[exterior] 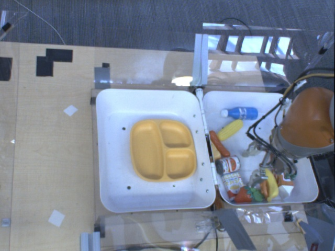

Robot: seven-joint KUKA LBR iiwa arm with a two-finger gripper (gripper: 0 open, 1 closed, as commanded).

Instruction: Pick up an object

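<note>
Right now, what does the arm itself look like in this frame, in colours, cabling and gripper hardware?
The arm enters from the view's right: a rounded orange section above a grey ring at the wrist. Thin black cables loop off its left side. Below them, the gripper is a cluster of small grey metal parts over the right bin. No markings are legible.

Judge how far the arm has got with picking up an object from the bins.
Done: the arm has reached over the right bin, and the gripper is low among the toy food pile at its near edge. In hand: nothing visibly held; its grip is unclear. Left: grasp and lift something. The bottle, corn and can lie untouched; the yellow tray sits in the left bin.
</note>
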